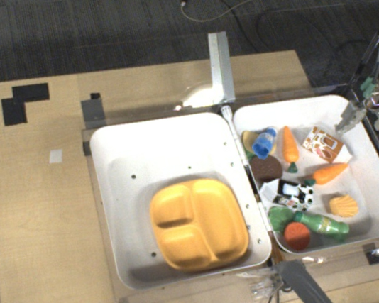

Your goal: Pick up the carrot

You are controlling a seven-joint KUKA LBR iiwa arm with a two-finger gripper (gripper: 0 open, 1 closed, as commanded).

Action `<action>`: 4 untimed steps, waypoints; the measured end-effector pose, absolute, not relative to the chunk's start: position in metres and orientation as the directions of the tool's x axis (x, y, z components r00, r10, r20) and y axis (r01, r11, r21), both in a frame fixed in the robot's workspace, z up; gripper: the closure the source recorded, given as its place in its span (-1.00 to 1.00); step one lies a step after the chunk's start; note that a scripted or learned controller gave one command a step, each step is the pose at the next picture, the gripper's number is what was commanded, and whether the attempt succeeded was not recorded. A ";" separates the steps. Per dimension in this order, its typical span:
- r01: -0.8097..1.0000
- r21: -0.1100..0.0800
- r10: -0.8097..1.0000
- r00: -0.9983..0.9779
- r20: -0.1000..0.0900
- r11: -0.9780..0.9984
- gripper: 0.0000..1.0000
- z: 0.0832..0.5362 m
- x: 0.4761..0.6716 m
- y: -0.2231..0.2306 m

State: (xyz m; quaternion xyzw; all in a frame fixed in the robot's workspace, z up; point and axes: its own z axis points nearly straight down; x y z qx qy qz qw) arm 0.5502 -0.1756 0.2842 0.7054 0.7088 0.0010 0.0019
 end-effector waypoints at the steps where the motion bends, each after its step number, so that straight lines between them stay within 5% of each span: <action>1: 0.980 0.004 0.980 -0.200 -0.001 0.200 -1.00 0.182 0.613 -0.165; 2: 0.952 0.018 0.952 -0.307 -0.009 0.307 -1.00 0.095 0.654 -0.113; 3: 0.950 0.028 0.951 -0.309 -0.011 0.310 1.00 0.108 0.657 -0.111; 4: 0.840 0.008 0.840 -0.543 -0.005 0.543 1.00 0.188 0.671 -0.075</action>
